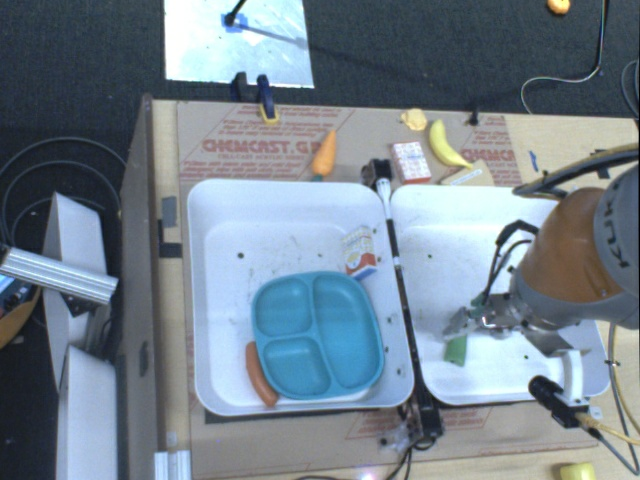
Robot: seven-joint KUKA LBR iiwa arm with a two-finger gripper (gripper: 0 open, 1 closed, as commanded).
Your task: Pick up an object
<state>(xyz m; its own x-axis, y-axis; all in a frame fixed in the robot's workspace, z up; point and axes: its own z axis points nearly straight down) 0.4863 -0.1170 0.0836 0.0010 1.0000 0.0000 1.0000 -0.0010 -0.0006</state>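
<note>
A small green block (456,350) lies on the floor of the right bin (440,238), near its front left. My gripper (468,321) hangs just above and behind the block, at the end of the grey arm with the orange band (565,253) that reaches in from the right. From this angle I cannot see whether the gripper touches the block. The left bin (225,218) holds a blue divided plate (318,333), an orange sausage (260,373) by the plate's front left corner, and a small white carton (361,250) behind the plate.
On the cardboard behind the bins lie a carrot (323,154), a small box (411,162) and a banana (445,145). A black divider bar (395,258) runs between the bins. Cables run along the right bin's right side.
</note>
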